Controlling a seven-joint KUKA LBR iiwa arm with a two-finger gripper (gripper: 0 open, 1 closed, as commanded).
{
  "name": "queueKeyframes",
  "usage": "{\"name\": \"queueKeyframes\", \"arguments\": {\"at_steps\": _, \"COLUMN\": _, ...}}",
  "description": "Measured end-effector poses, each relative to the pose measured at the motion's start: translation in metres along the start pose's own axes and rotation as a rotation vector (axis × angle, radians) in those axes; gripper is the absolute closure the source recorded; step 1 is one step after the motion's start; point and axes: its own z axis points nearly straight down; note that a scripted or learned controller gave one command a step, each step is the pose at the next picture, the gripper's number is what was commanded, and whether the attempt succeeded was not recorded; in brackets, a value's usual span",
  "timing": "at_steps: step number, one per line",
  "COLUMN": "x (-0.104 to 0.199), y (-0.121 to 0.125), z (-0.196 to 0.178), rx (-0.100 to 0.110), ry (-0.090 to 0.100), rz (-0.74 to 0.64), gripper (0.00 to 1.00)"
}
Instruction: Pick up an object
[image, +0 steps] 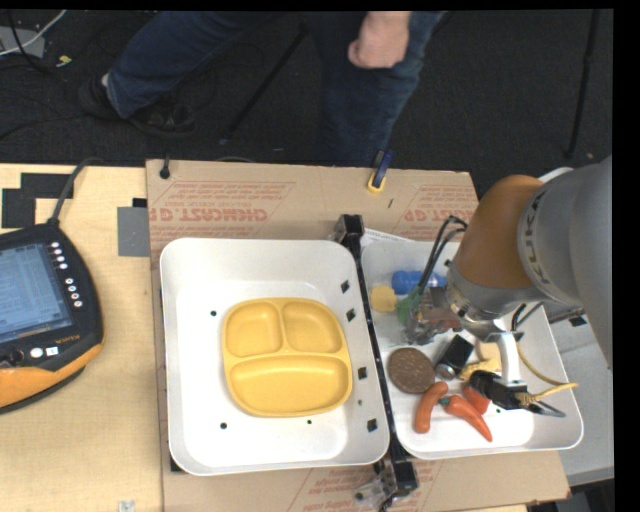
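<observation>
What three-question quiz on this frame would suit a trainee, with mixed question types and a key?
1. True or false: the yellow divided plate lies in the right bin.
2. Which bin does the arm reach into?
A. left bin
B. right bin
C. neither
3. Fill in: the brown disc lies next to the ______ items near the right bin's front edge.

Key
1. False: it lies in the left bin.
2. B: the arm comes in from the right and its pincer is low among the small objects there.
3. Orange: the elongated pieces lie just in front of the disc, to its right.
</observation>
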Motion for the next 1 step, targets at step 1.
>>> {"name": "queueKeyframes", "arguments": {"at_steps": 1, "x": 0.0901, "y": 0.0050, "z": -0.0959, "rx": -0.011, "ry": 0.002, "rz": -0.017, "gripper": 1.00}}
